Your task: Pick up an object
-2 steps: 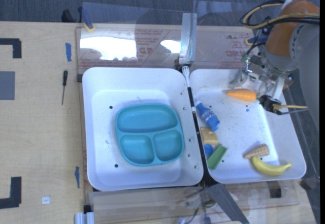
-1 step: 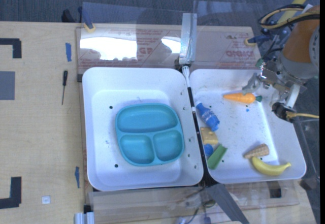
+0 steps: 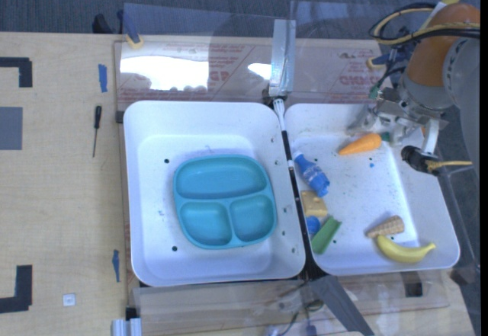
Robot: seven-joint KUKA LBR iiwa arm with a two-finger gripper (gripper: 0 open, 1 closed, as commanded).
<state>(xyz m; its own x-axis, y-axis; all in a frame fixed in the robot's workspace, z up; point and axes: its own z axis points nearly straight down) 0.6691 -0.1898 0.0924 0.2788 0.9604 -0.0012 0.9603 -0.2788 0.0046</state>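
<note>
Gripper [image 3: 383, 123] hanging low over the far right corner of the right bin [image 3: 446, 209], at the end of the grey arm [image 3: 446, 60] with its orange band; finger state impossible to tell, hidden under the wrist hardware and cables

Just below and slightly left of the gripper, nearly touching: an orange carrot [image 3: 360, 145], lying flat on the bin floor, thick end pointing toward the gripper. Likeliest target by closeness, though not seen between the fingers

Further left and nearer the camera: a blue bottle [image 3: 312, 174] against the bin divider, then a yellow block [image 3: 314, 205] and a green piece [image 3: 325, 235] crowded together. Well below the gripper, near the front edge: a ridged tan piece [image 3: 385, 227] just beside a yellow banana [image 3: 404, 251]

Far left, in the left bin [image 3: 145, 136]: a teal divided plate [image 3: 225, 200], well apart from everything else

Risks from here: carrot tapered and smooth, liable to squirt sideways or roll if pinched off-centre; bin wall and corner close by, leaving little room for a descent without a knock; cables around the wrist hanging near the rim
</note>
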